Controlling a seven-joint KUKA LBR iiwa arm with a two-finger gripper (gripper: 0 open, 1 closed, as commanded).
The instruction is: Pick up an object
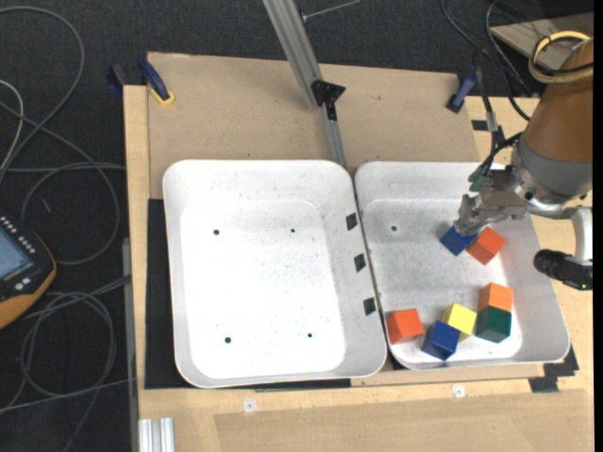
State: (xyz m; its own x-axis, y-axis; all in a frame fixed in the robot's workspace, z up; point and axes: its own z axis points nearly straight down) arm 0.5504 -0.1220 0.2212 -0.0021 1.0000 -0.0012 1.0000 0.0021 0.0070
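Grey two-finger gripper (471,226) low over small blue cube (456,242), beside orange cube (486,246). Reach step; finger state cannot be told. Next, probably close and lift.

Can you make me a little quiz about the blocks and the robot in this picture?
1. True or false: all the blocks lie in the right bin.
2. Which block is nearest the gripper? A. yellow block B. upper blue block C. green block
3. What colour is the block touching that blue one?

Key: 1. true; 2. B; 3. orange
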